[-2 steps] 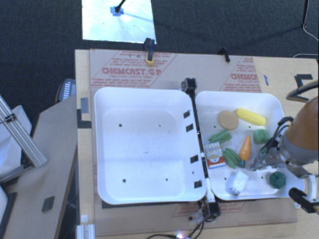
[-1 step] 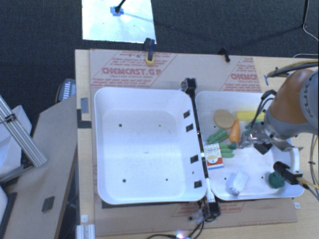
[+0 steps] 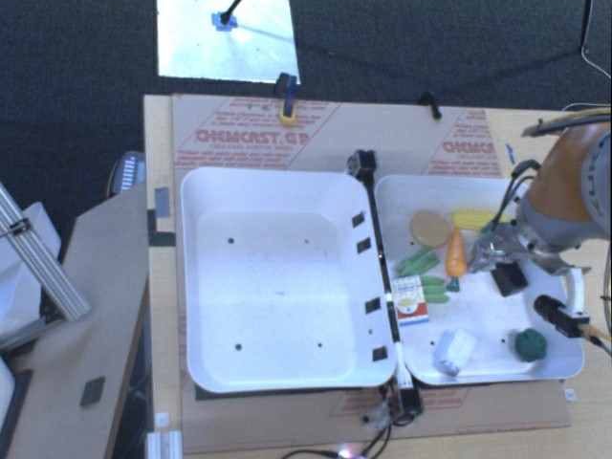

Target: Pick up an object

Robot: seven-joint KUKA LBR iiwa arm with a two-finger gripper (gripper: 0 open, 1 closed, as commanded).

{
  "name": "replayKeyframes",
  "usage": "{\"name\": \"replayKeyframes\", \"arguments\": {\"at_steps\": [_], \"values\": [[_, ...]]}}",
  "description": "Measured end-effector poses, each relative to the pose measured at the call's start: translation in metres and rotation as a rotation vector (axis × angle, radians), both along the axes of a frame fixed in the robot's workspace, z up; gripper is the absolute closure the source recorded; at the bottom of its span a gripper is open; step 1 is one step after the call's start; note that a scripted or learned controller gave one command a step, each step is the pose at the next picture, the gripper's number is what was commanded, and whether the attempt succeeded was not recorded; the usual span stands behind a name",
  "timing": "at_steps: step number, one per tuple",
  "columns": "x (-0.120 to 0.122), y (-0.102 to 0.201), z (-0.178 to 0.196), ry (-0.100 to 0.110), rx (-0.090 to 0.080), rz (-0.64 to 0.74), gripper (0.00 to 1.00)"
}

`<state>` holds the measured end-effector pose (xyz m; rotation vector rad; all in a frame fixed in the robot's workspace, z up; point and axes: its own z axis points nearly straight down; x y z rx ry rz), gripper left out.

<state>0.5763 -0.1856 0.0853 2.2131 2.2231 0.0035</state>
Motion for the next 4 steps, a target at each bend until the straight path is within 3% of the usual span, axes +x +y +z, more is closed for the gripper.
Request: {"name": "replayKeyframes", "arguments": {"at_steps": [1, 2, 3, 4], "values": [[0.012, 0.061, -0.001, 0.002, 0.003, 0.005, 1.0], [0.011, 0.057, -0.001, 0.003, 0.001, -0.001, 0.0], [0.04, 0.08, 0.003, -0.006, -0.015, -0.002, 0.0], [-0.031, 0.006, -0.001, 0.008, 0.003, -0.009, 0.0]]}}
